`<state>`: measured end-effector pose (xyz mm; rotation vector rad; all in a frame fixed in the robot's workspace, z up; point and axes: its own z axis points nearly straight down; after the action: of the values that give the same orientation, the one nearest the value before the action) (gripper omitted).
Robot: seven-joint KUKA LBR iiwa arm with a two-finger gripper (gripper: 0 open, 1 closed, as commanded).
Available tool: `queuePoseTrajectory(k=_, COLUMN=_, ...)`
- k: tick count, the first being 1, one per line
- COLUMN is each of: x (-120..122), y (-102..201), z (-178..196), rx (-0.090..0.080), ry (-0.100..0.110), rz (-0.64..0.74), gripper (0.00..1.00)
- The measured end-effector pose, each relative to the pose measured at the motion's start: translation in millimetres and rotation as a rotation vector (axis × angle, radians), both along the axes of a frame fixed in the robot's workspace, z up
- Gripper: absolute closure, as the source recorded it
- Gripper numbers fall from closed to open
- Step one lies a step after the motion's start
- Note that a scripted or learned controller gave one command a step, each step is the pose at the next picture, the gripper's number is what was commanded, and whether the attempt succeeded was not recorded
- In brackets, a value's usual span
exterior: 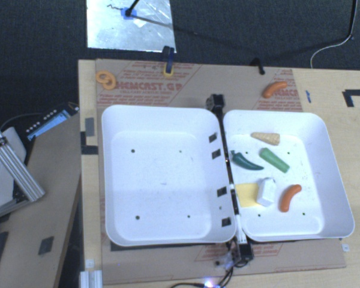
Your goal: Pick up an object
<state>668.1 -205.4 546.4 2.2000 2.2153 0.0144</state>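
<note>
On the table [60,179], two white bins sit side by side. Inside the right bin [333,179] lie a yellow slab [247,194], green stick [274,160], dark green pepper [246,162], orange sausage [290,198], white block [266,191] touching the slab, and tan cone [266,138]. Beyond it, another sausage [275,89].

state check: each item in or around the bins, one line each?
Tan cone-shaped piece: lying flat, right bin.
Dark green pepper-shaped toy: lying flat, right bin.
Light green block: lying at a slant, right bin.
Yellow flat square: flat, partly under white block.
White block: resting on the square's edge.
Orange sausage-shaped toy: lying in right bin.
Second orange sausage: on the board, outside bins.
Orange rings: on the board, outside bins.
</note>
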Motion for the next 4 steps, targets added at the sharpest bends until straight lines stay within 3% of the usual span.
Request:
queuePoseTrajectory(k=1, x=0.5, y=10.0, z=-11.1, rx=0.006, ry=0.017, rz=-0.002, gripper=1.0)
queuePoseTrajectory(k=4, x=0.3, y=11.8, z=-10.8, rx=0.005, ry=0.017, rz=-0.004, gripper=1.0)
